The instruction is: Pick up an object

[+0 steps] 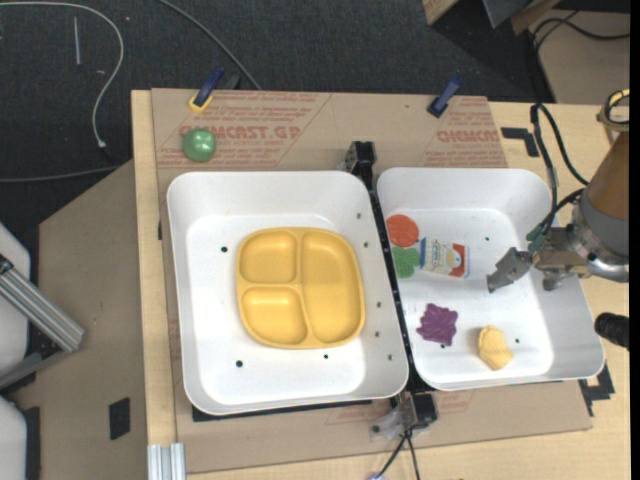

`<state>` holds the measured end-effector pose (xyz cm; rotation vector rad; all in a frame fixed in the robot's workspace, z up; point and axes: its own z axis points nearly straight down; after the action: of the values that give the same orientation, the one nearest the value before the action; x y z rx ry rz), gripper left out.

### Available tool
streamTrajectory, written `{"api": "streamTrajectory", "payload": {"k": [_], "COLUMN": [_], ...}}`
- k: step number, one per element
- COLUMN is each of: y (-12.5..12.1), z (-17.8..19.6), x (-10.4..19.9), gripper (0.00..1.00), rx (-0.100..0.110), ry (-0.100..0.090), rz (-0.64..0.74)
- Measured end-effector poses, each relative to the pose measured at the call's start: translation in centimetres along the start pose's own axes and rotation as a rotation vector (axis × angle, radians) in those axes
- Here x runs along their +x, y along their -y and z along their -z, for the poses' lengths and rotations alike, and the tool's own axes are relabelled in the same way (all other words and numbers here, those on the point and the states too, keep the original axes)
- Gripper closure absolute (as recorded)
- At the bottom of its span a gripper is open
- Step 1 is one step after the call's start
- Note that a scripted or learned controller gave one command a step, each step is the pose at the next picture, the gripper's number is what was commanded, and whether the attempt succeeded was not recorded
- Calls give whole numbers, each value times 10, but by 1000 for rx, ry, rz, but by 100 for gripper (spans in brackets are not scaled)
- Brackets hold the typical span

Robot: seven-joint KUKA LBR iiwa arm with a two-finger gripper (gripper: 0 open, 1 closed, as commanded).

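Cardboard-topped bench (300, 128), arm (610, 193) from right, wrist low over right bin (470, 193)

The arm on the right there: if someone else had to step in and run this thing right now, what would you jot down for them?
Gripper: hanging over the right bin, near its right wall, fingers spread, nothing between them.
Right bin holds: an orange and green item at the left wall, a small carton beside it, a purple piece lower down, a yellow piece near the front.
Left bin: a yellow divided plate.
A green ball sits on the bench behind the left bin.
Done: nothing picked up yet.
Left: go down on one object, close, lift. The yellow piece and the carton look nearest.
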<state>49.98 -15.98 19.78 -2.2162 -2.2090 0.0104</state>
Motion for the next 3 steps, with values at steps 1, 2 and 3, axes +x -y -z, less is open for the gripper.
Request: {"api": "streamTrajectory", "payload": {"k": [1,2,3], "y": [-3,-7,-7], "z": [6,-54,-107], "x": [0,0,0], "gripper": [0,0,0], "rx": [-12,-10,-6], "ry": [3,2,0], "rz": [3,3,3]}}
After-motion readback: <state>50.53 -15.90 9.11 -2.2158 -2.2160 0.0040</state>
